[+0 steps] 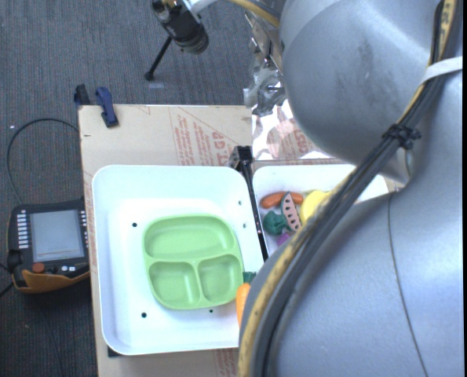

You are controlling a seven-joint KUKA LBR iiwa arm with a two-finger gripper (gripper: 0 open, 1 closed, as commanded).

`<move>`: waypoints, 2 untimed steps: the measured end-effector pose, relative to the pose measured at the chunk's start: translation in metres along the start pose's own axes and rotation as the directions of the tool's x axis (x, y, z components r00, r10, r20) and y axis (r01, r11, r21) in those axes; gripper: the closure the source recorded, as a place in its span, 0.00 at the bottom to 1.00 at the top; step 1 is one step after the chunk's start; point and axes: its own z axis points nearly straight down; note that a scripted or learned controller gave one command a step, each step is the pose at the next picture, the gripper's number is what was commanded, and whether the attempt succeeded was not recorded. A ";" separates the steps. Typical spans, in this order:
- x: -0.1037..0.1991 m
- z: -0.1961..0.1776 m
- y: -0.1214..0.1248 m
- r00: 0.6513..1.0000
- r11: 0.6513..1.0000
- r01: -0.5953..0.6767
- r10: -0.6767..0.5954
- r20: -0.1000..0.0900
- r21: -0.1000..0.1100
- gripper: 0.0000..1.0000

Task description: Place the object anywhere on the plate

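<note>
1. The object of the task could not be singled out: several small toy items [284, 210] were seen bunched in the right bin [327, 170], just beside its left wall, among them an orange piece, a green piece and a yellow piece.
2. The state of the jaws could not be told; the gripper itself was not made out behind the arm's bulk.
3. The arm [366, 93] was seen reaching in from the right, its large grey body looming close to the camera and covering most of the right half of the view.
4. A yellow-and-black cable [327, 210] was seen running along the arm's lower segment, curving down toward the bottom edge.
5. The plate [192, 261], light green with three compartments, was seen lying flat in the left bin [119, 210], near the middle; nothing was seen resting in its compartments.
6. A small orange thing [242, 301] was seen at the arm's edge, just beside the plate's lower right corner; what it was could not be told.
7. Most of the right bin was hidden by the arm, with its upper left corner and a strip of rim left in sight.
8. A teach pendant [49, 246] was seen on the dark floor left of the bench, and a tripod-mounted camera [182, 22] beyond the bench's far edge.
</note>
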 end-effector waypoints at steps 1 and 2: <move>-0.087 0.151 -0.019 0.995 0.996 -0.095 0.095 0.016 -0.003 1.00; -0.136 0.218 -0.017 0.995 0.995 -0.095 0.095 0.013 -0.004 1.00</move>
